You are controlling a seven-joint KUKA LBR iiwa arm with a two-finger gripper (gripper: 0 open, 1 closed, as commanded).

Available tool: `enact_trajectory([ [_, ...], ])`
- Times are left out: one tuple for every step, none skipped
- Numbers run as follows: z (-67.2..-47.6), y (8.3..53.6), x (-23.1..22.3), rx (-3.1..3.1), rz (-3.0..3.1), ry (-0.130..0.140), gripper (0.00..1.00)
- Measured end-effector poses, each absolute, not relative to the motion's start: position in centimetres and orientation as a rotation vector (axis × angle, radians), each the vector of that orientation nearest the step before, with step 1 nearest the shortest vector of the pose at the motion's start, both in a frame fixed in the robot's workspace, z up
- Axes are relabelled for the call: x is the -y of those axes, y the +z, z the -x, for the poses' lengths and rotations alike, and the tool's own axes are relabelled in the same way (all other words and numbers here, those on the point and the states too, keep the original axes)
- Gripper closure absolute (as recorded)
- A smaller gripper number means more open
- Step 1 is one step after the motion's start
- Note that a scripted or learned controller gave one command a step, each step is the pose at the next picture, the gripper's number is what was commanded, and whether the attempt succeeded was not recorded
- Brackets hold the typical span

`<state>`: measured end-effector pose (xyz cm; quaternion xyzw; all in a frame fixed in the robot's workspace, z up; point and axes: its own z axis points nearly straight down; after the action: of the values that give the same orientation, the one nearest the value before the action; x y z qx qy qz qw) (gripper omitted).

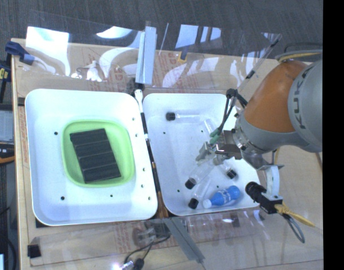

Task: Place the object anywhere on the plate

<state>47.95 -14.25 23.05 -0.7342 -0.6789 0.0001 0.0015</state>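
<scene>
Bench (76, 238) under two white bins (42, 201)

light: bright, even | glare: clear panel (188, 38) (top) | focus: sharp, shadows soft

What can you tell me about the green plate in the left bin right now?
The green plate is a pale lime, squarish dish with rounded corners and a raised rim, plastic-looking. It sits flat near the middle of the left bin. A dark ribbed rectangular block lies on it, tilted slightly. Nothing else touches it.
</scene>
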Motion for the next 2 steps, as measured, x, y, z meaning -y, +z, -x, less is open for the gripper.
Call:
enact_trajectory([
  [-48.6, 22.7, 6.3, 2.352, 2.076, 0.005, 1.0],
  [-52.3, 19.0, -0.4, 2.457, 1.952, 0.006, 1.0],
])
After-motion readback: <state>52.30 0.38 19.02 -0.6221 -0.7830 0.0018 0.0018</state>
